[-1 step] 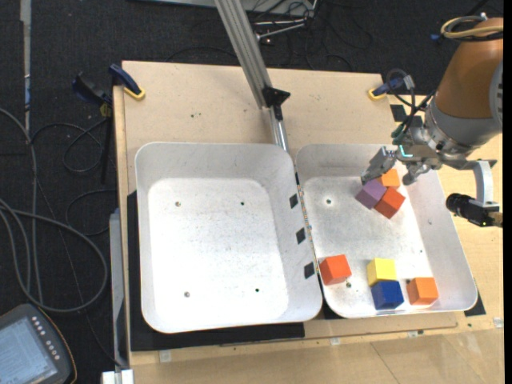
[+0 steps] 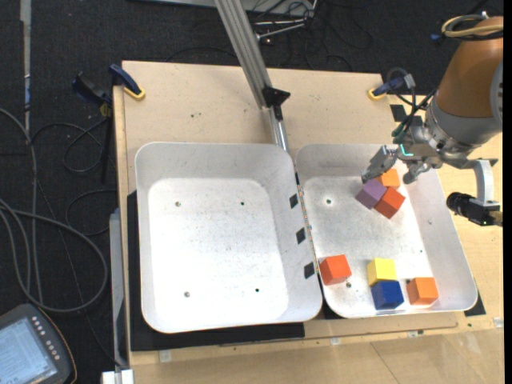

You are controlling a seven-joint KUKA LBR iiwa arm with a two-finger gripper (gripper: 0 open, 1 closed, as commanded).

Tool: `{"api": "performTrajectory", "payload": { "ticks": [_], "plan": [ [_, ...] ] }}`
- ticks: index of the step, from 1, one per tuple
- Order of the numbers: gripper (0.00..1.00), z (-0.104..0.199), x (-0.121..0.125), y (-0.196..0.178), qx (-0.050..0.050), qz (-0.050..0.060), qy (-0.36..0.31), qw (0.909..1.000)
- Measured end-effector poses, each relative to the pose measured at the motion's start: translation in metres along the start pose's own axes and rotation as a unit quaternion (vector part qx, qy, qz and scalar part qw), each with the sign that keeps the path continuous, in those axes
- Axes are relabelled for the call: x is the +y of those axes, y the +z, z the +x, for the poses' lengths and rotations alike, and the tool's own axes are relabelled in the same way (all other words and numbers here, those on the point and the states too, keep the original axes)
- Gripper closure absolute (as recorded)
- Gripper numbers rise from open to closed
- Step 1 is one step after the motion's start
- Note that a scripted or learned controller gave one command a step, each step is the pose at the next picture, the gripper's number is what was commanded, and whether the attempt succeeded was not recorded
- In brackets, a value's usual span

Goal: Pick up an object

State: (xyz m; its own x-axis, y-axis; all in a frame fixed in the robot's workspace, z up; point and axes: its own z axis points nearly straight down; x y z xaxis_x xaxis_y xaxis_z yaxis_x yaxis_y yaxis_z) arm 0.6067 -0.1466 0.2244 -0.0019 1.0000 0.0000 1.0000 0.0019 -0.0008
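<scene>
In the right bin (image 2: 448, 238), a cluster of three blocks lies near the far side: a purple block (image 2: 370, 193), a red block (image 2: 390, 204) and a small orange block (image 2: 390, 178) behind them. My gripper (image 2: 397, 168) hangs directly over this cluster, open, its two fingers spread to either side of the orange block. One fingertip (image 2: 377, 166) stands above the purple block, the other (image 2: 415, 171) to the right. Nothing is lifted; the blocks rest on the bin floor.
Nearer the front of the right bin lie an orange block (image 2: 335, 268), a yellow block (image 2: 382, 270), a blue block (image 2: 387, 294) and another orange block (image 2: 422, 290). The left bin (image 2: 152, 214) sits alongside. A metal pole (image 2: 244, 46) slants across the back.
</scene>
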Motion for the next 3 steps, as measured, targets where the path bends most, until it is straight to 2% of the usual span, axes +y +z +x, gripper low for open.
{"api": "performTrajectory", "payload": {
  "ticks": [2, 3],
  "plan": [
    [0.00, 0.007, -0.009, 0.123, 0.000, 0.003, 0.001, 1.0000],
    [0.00, 0.007, -0.009, 0.130, 0.000, 0.001, 0.001, 1.0000]
  ]
}}
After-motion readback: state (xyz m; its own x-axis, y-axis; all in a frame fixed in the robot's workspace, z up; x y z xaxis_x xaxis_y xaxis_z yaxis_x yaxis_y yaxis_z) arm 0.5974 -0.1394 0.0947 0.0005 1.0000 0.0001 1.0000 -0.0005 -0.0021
